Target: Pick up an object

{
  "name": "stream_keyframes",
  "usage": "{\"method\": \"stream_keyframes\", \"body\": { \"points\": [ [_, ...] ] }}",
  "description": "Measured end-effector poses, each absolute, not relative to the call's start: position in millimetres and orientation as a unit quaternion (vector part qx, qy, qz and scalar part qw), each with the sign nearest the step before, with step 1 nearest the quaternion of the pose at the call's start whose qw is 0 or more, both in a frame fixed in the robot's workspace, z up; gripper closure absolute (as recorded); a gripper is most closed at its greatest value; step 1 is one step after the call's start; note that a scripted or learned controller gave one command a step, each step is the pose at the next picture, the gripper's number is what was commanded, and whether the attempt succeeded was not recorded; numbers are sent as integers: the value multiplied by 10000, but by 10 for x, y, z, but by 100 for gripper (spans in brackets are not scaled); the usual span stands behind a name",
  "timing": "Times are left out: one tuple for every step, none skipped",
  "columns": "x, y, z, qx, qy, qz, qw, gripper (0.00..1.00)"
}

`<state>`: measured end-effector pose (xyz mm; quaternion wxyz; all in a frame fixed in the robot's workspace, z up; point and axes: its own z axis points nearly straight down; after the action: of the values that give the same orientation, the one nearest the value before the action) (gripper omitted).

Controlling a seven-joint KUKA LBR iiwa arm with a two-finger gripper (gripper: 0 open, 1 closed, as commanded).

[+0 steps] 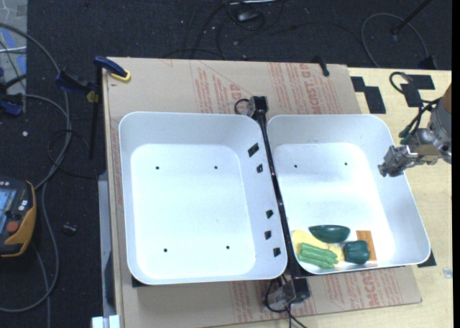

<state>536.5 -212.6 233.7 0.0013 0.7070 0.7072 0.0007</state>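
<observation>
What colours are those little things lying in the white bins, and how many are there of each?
Dark green: 2, a rounded piece and a chunky piece
Light green: 1, a ridged piece
Yellow: 1, a flat piece
Orange: 1, a flat piece
Total: 5

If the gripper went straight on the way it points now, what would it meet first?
The gripper points left over the right bin's rim. Going straight on, it would likely cross bare bin floor and meet the divider first; the height is unclear. The objects lie nearer the camera, off that line.
</observation>
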Motion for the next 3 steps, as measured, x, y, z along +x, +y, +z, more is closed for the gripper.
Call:
{"method": "stream_keyframes", "body": {
  "points": [
    [5412, -1650, 2261, 7057, 7085, 1, -7, 100],
    [5526, -1156, 2159, 7056, 7086, 2, -7, 100],
    [5665, -577, 2102, 7053, 7089, 3, -7, 100]
  ]
}}
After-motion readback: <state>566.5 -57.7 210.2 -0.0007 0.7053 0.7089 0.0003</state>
